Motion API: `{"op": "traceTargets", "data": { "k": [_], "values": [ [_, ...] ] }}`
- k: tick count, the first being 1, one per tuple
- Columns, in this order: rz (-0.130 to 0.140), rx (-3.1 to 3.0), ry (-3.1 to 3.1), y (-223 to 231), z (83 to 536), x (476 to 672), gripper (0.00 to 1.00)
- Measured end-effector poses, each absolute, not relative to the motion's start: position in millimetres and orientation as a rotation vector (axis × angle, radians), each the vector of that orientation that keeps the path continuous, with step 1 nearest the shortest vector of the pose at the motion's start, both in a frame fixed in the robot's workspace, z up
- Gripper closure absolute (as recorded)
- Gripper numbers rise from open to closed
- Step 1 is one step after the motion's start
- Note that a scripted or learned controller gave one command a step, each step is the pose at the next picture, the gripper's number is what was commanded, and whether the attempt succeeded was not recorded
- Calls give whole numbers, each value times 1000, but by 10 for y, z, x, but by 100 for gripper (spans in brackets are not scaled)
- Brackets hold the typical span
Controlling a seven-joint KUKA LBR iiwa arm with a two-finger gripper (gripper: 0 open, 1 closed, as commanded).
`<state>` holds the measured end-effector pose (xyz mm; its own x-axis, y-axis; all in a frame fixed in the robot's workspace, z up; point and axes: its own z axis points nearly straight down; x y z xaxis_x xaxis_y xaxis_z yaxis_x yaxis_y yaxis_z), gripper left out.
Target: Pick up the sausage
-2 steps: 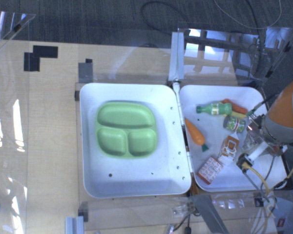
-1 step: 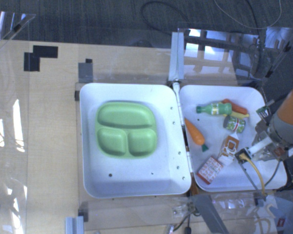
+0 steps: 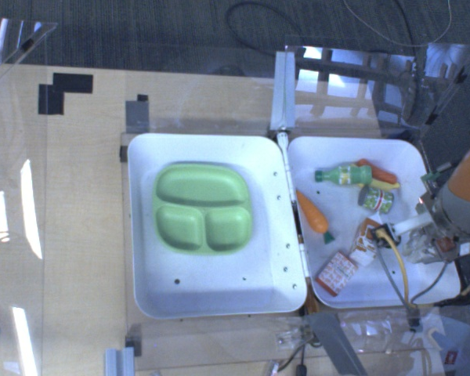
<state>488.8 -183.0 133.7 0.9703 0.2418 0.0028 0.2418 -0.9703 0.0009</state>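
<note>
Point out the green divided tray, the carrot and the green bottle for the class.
green divided tray point(image 3: 202, 207), camera view, on its middle ridge.
carrot point(image 3: 313, 213), camera view, on its orange body.
green bottle point(image 3: 346, 175), camera view, on its labelled middle.

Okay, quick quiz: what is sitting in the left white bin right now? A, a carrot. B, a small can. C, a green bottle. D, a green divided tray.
D: the green divided tray lies in the left bin, while the other items are in the right bin.
</note>
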Motion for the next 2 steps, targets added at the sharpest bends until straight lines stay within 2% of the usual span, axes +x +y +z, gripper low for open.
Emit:
{"op": "traceTargets", "data": {
  "k": [1, 2],
  "values": [
    [0, 3117, 406, -2049, 1063, 4880, 100],
    [4, 3032, 821, -2052, 1285, 4889, 100]
  ]
}}
